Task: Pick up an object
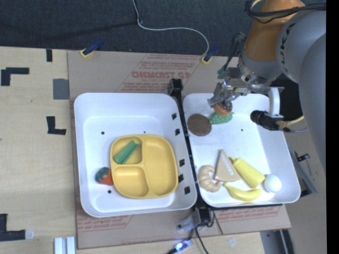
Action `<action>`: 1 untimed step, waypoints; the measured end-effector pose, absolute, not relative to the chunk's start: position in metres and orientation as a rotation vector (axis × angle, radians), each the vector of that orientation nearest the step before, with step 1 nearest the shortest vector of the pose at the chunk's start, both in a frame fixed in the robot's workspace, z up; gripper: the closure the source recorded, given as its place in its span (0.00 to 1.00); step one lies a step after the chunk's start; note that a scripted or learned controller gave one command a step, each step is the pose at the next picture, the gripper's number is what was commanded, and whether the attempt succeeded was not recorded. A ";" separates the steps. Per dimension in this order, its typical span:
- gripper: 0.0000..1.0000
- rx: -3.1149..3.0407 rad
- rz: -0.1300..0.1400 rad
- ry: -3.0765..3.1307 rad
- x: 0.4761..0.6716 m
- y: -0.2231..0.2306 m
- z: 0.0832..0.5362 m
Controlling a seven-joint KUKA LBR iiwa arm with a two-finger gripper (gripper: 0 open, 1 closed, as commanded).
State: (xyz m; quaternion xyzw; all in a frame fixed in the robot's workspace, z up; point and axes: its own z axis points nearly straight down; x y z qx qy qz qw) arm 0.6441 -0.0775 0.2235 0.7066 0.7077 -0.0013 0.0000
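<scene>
My gripper hangs at the 12 o'clock end of the right bin, fingers pinching the orange-and-green toy vegetable, which looks barely clear of the floor. I judge the grasp made and the lift just begun; the brown disc lies at its 8 o'clock.

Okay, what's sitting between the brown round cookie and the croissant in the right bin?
Nothing: in the camera view, bare white bin floor runs from the brown cookie down to the croissant.
</scene>
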 end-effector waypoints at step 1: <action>1.00 2.222 -0.003 2.222 0.629 -0.075 0.233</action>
